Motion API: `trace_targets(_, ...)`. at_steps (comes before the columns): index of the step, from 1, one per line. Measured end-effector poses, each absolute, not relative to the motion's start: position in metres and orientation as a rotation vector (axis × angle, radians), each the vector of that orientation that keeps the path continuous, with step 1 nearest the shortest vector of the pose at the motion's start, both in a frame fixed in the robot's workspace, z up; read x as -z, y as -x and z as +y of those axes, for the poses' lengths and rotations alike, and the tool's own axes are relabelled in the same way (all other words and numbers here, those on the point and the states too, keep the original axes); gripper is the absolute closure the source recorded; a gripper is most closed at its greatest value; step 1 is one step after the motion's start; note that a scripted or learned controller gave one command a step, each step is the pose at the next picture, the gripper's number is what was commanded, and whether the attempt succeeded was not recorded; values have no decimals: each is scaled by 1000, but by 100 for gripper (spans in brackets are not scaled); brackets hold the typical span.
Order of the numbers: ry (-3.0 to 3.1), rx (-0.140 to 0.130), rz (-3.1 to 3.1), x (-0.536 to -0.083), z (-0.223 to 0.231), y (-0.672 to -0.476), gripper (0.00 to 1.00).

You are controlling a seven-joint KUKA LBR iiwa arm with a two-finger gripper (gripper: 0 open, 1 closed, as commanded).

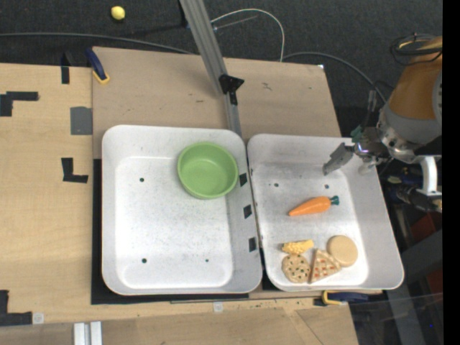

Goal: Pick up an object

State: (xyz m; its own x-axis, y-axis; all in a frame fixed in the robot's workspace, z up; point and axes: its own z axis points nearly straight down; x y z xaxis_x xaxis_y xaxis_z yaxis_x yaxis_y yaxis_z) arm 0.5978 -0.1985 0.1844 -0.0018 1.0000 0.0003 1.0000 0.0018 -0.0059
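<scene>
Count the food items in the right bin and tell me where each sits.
5. Carrot mid-bin; corn, cookie, pizza slice and round bun clustered at the near edge of the right bin. None looks hidden.

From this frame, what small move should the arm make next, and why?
Probably shift the gripper toward the carrot and lower it. The gripper hangs over the right bin's upper part holding nothing, and the carrot lies alone nearby, apart from the clustered cookies.
</scene>
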Motion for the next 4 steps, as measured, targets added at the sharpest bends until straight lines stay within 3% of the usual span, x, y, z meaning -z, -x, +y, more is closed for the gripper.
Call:
trace_targets(1, 2215, -7, -2220, -126, -197, -606, 0)
trace_targets(2, 2216, -4, -2226, -140, -197, -607, 100)
trace_targets(4, 2225, 3, -2226, -249, -207, -594, 100)
